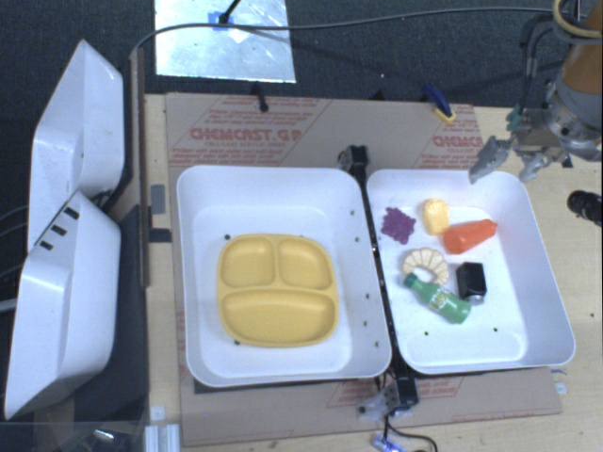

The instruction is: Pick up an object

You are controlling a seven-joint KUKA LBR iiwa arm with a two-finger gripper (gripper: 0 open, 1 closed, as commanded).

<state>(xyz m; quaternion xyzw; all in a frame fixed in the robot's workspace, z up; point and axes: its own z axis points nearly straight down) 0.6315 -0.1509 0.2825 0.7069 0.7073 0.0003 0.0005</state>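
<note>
The right bin (549, 295) holds several small objects. A purple piece (399, 222), a yellow piece (435, 215) and an orange carrot (468, 235) lie toward its far side. Nearer the front lie a pale curled pastry shape (426, 263), a green bottle (440, 300) and a black block (471, 280). My gripper (509, 164) hangs over the bin's far right corner, above and to the right of the yellow piece. Its fingers are spread open, with nothing between them.
The left bin (193, 281) holds a yellow divided plate (278, 288). Spare white bins (66, 243) are stacked at the far left. A shiny foil sheet (224, 26) lies behind the bench, and a black cable (396, 15) runs across the back.
</note>
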